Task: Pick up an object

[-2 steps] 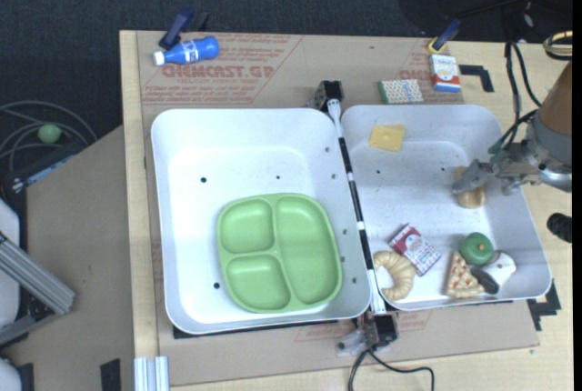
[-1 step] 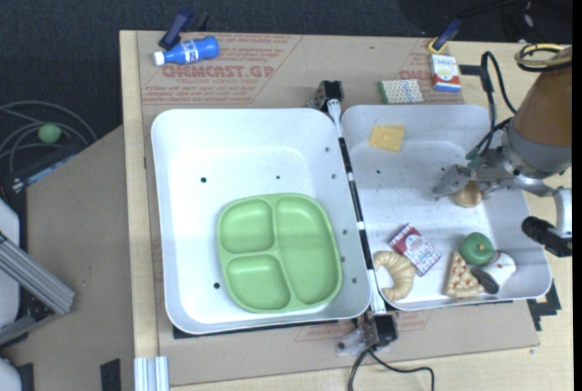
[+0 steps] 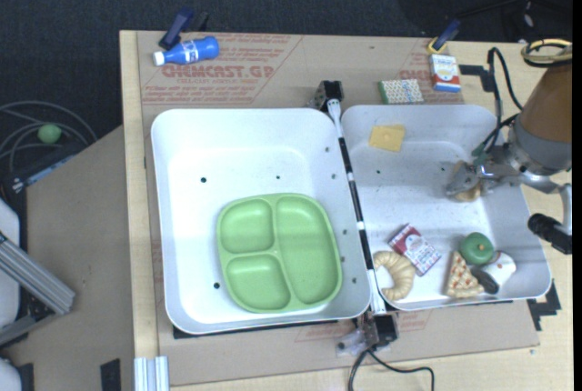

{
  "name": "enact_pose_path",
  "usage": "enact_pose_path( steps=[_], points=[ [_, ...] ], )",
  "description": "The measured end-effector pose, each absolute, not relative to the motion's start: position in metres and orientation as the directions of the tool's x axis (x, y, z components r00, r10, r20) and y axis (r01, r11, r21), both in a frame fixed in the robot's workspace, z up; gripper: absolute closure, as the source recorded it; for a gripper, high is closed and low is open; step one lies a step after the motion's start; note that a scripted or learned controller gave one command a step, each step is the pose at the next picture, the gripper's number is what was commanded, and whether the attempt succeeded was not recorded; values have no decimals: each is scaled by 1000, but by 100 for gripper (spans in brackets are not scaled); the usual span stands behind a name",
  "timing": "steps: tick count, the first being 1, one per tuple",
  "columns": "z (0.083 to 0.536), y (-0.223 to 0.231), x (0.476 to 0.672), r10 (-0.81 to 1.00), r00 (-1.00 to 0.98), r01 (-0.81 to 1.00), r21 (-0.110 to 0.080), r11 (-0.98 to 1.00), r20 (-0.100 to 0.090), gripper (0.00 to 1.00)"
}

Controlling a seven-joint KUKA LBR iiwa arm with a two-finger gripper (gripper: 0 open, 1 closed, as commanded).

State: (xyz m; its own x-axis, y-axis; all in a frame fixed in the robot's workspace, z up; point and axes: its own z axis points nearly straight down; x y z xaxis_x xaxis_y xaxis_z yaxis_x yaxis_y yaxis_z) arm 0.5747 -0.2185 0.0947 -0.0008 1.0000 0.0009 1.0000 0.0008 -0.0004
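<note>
My gripper (image 3: 462, 179) is low in the right bin (image 3: 427, 121), near its right wall, at the end of the grey arm with the orange band (image 3: 552, 107). A small tan object (image 3: 467, 194) lies just beneath it; whether they touch is unclear. A yellow cheese slice (image 3: 387, 138) lies at the back of this bin. Along the front lie a croissant (image 3: 396, 275), a red and white packet (image 3: 415, 250), a pizza slice (image 3: 461, 276), a green round fruit (image 3: 476, 247) and a white piece (image 3: 499, 270).
The left bin (image 3: 182, 162) holds a green divided plate (image 3: 275, 251). Behind the bins on the bench lie a blue and white bottle (image 3: 186, 51), a small patterned card (image 3: 401, 90) and a small carton (image 3: 444, 71). Cables run by the arm at the right.
</note>
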Motion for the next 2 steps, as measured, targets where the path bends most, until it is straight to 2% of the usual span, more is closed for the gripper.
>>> enact_pose_path(
  steps=[1,2],
  points=[
    [85,-123,638,1000,-2,1000,-1,2,2,100],
    [186,-43,599,1000,-3,1000,3,3,1,100]
  ],
)
